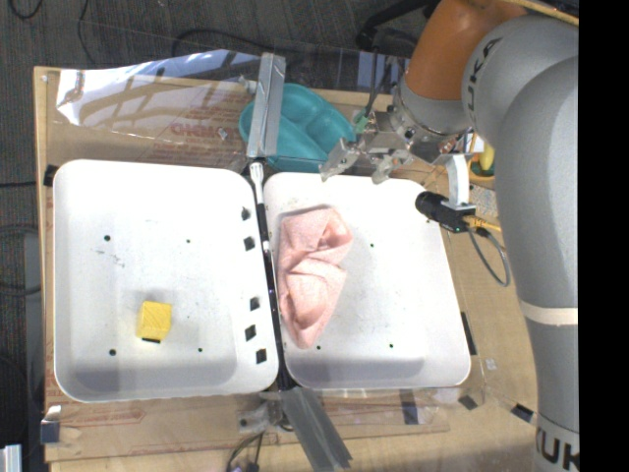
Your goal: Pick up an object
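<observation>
Gripper (359, 163) fingers stood spread apart with nothing between them, poised over the far rim of the right bin (432, 362), one fingertip near the bin's far left corner and the other a little further right along the same edge. Behind it, the grey arm (536, 165) with its orange band (452, 42) took up the right side of the view, reaching in over the tabletop (147, 416). A crumpled pink cloth (311, 271) lay inside the right bin, pressed up toward its left wall and running from near the far edge down past the middle; the floor to the right of the cloth, all the way to the right wall, lay open and white. In the left bin (79, 264) a small yellow block (154, 321) sat toward the near left part of the floor, well apart from every wall, with plenty of bare room on all sides. The two bins touched along a central seam marked by small black clips (253, 305). Beyond the bins' far edges, a teal plastic item (300, 126) rested on the tabletop just behind the gripper, and a sheet of clear plastic (147, 91) lay along the far left edge.
</observation>
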You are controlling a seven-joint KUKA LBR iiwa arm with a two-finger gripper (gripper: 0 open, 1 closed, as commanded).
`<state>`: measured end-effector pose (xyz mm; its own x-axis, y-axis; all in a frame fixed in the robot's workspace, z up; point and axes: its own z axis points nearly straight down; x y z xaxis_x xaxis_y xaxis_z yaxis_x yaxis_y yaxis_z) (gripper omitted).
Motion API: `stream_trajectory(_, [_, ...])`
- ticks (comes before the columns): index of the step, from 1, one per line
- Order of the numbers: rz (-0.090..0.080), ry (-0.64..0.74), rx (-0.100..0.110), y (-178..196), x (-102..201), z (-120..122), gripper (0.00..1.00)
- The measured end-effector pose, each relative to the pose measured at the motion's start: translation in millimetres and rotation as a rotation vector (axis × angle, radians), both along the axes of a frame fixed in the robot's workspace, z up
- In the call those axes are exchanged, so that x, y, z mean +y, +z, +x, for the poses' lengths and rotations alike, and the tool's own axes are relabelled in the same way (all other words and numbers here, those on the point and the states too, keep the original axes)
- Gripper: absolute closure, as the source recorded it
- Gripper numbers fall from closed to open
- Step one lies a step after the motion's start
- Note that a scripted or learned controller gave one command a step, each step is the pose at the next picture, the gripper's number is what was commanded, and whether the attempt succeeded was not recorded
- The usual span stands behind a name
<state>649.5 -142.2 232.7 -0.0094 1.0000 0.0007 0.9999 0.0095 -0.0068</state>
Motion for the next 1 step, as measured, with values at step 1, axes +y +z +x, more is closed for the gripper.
stream_trajectory(1, [-0.001, -0.107, 0.0, -13.4, 26.7, -40.3, 0.0])
